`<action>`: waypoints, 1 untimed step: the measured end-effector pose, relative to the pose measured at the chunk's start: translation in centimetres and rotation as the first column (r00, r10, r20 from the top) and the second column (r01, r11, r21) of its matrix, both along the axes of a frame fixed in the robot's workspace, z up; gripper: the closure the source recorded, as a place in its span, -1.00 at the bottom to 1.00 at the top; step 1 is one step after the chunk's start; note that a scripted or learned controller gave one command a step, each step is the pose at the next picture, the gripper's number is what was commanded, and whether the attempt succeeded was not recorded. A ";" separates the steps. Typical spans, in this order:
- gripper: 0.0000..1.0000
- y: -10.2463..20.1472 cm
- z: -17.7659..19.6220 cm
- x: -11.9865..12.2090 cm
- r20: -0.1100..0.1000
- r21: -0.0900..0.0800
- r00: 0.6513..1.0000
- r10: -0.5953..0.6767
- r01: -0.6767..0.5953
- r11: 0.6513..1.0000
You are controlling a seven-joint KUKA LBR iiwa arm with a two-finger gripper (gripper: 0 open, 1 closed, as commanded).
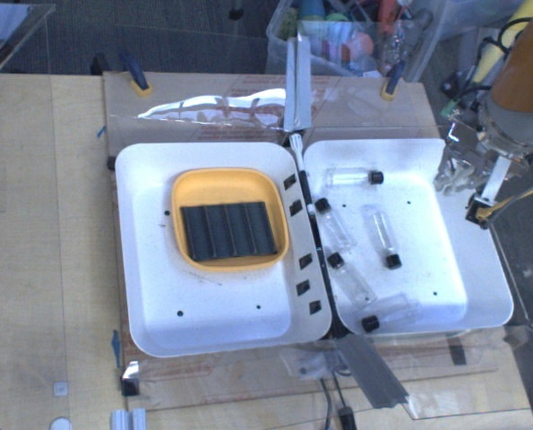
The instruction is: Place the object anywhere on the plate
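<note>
camera view: gripper [464, 179] at right edge of right bin [445, 276], finger state cannot tell. clear tubes with black caps [382, 237] scattered in right bin. yellow plate [185, 191] in left bin [150, 303], black ridged block [228, 230] on it.

bright, even | glare on plastic sheet [217, 107] | perhaps slightly soft
</note>
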State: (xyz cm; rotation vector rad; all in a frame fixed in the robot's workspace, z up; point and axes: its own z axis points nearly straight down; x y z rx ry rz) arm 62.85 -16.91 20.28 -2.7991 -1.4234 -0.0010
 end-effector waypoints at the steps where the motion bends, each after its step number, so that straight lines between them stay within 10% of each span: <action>1: 1.00 -3.4 6.2 1.0 0.002 -0.004 0.980 0.198 -0.198 0.980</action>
